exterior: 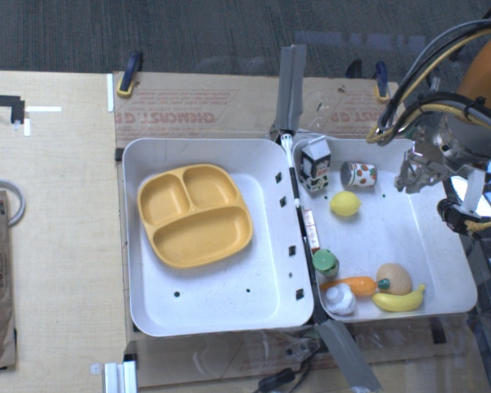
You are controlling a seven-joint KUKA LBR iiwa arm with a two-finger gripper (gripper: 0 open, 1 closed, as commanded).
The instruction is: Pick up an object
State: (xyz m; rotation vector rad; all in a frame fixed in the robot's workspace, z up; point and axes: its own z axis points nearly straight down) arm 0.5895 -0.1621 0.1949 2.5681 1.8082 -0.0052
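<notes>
Gripper [415, 173] hovers over right bin [442, 252] far edge, can't tell its state, nothing visibly held. Nearest candidates, can [359, 174] and lemon [345, 204], lie untouched on bin floor. Descent, grasp, lift all remain

Matt yellow plastic plate [195, 215]; glossy banana [399, 300]
</notes>
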